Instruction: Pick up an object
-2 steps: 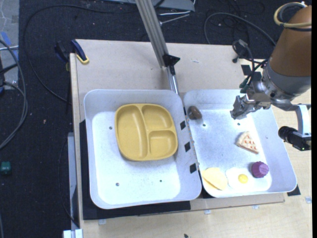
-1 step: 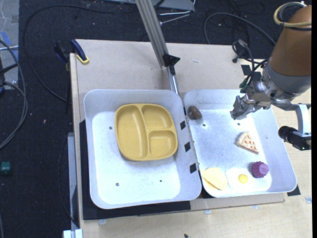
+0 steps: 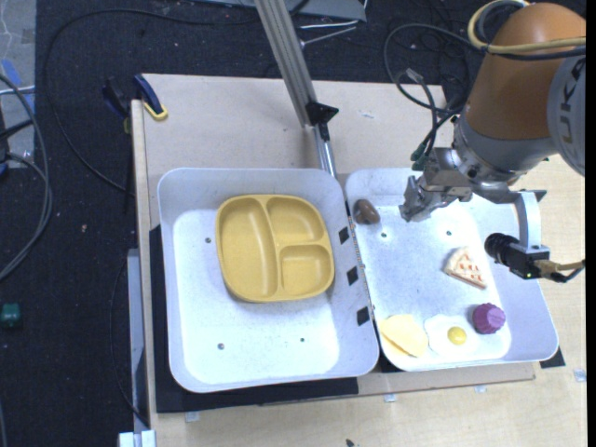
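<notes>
- Landmark: right bin [image 3: 521,343], white and shallow, on the pale wood counter [image 3: 233,119]; every place below is given from it
- Just left of it, touching along the shared edge: left bin [image 3: 186,343], holding a yellow divided plate [image 3: 276,247] with three compartments
- At the right bin's upper-left corner: a small brown object [image 3: 367,211], lying just inside the rim
- Over its upper middle: the pincer [image 3: 419,203], hanging from the grey arm with the orange band [image 3: 521,54]; cannot tell whether it stands wide or narrow, and nothing is seen held in it
- Inside, right of centre: pizza slice [image 3: 465,268], a pale wedge with red spots, alone on the floor
- Along its near edge: flat yellow piece [image 3: 402,335], fried egg [image 3: 449,334], purple object [image 3: 488,318], close in a row
- Task's thing, judged: the brown object is nearest the pincer, so the likeliest target
- Risk: it sits against the bin wall, so a finger may land on the rim and knock it aside
- Risk: the flat pieces offer little to grip; a closing pincer could slide over them
- Surface: bin floors white and speckled, bare between things
- Room: dark floor around the counter, loose black cables [image 3: 74,110], a grey metal pole [image 3: 289,54] slanting in from above
</notes>
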